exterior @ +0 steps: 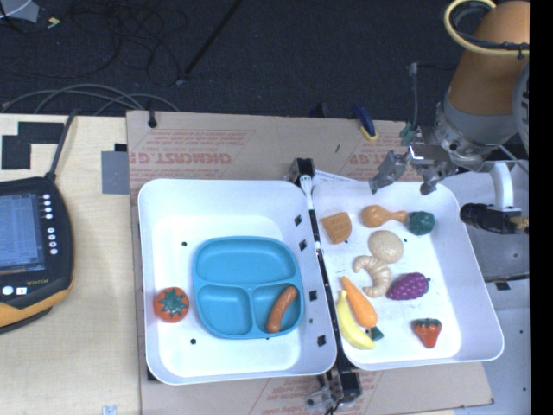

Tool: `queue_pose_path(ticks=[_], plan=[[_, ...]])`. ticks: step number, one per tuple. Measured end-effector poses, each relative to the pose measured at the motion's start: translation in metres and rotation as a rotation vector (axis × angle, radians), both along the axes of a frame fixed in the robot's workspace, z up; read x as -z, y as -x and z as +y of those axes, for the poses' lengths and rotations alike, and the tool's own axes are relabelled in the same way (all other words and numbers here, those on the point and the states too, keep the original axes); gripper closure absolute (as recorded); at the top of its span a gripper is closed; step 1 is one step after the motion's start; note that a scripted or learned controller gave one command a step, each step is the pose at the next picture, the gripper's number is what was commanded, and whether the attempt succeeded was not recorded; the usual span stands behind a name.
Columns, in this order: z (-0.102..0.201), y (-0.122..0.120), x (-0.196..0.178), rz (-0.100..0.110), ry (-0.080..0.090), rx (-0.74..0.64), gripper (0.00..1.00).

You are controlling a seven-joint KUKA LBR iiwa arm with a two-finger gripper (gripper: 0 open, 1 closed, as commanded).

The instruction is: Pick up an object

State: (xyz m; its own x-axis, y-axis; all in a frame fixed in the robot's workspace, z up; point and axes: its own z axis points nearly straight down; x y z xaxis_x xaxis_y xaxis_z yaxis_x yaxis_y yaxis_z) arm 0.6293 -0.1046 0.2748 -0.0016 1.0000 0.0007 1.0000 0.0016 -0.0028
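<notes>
Barely begun: gripper [413, 173] poised with jaws spread and holding nothing above the right bin's [471, 232] far edge, nearest the drumstick [381, 216] and bread [337, 227], every object left lying in the bins.

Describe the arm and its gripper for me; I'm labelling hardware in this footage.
The arm has a bulky orange section above a grey metal wrist, with a pale yellow cable loop arching at its top. The gripper is grey and dark metal with two thin, splayed fingers. No markings are legible.
</notes>
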Motion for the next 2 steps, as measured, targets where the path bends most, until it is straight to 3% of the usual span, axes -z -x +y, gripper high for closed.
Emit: queue_pose_path(ticks=[1,2], plan=[[0.000,0.000,-0.010,0.001,-0.001,-0.001,1.00],[0.015,0.056,-0.057,-0.001,-0.001,0.000,1.00]])
